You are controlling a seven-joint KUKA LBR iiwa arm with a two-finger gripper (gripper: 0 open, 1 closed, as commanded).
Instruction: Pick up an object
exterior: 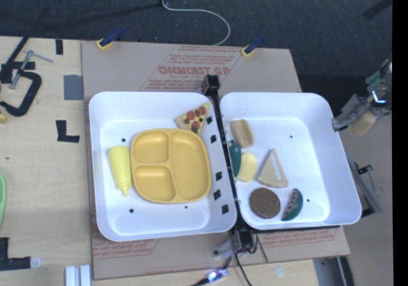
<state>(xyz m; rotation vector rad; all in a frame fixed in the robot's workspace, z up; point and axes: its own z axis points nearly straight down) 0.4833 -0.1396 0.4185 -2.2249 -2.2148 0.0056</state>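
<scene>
My gripper [363,116] hangs just outside the right bin's [319,105] right rim; whether it is clenched or released I cannot tell. Left of me in that bin lie a tan wedge [273,170], a brown cookie [264,202], a watermelon slice [293,205] and a bread piece [241,132]. The wedge's tip points away toward the bin's far wall, nothing between us.

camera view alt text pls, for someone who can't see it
Two shallow white bins sit side by side on a bench: the left bin holds a yellow divided plate, a yellow bottle and a toy pizza slice. The right bin holds several small toy foods, with the gripper outside its right rim.
</scene>
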